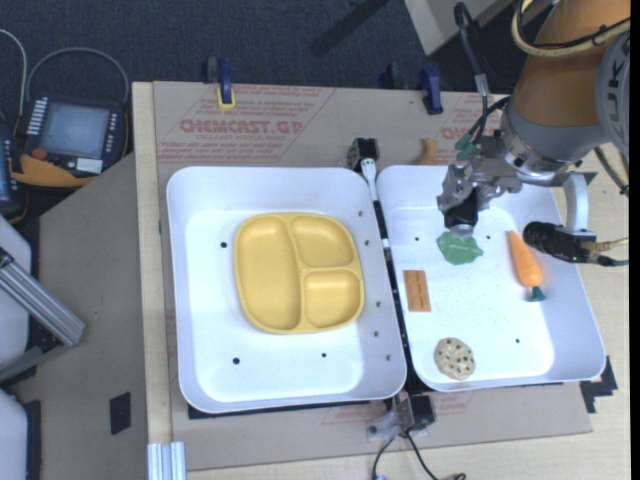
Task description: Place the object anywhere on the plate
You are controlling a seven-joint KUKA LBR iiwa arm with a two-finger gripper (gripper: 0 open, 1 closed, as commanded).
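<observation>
Here the tool (pixel 460 218) hovers just above the green leaf-shaped piece (pixel 460 249) in the right bin (pixel 560 353); its grip state is unreadable. Piece looks thin, light, floppy: pinch across its middle. Yellow plate (pixel 298 271) waits left.

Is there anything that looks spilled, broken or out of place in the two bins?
Nothing stands out. The yellow plate lies flat in the left bin; the carrot, cookie and green piece lie apart in the right bin.

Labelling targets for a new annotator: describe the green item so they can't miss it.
Look in the right-hand white bin, upper middle, just below the hand. The flat green leaf-like piece lies there, the bin's only green item beside a carrot, a cookie and a brown slab.
</observation>
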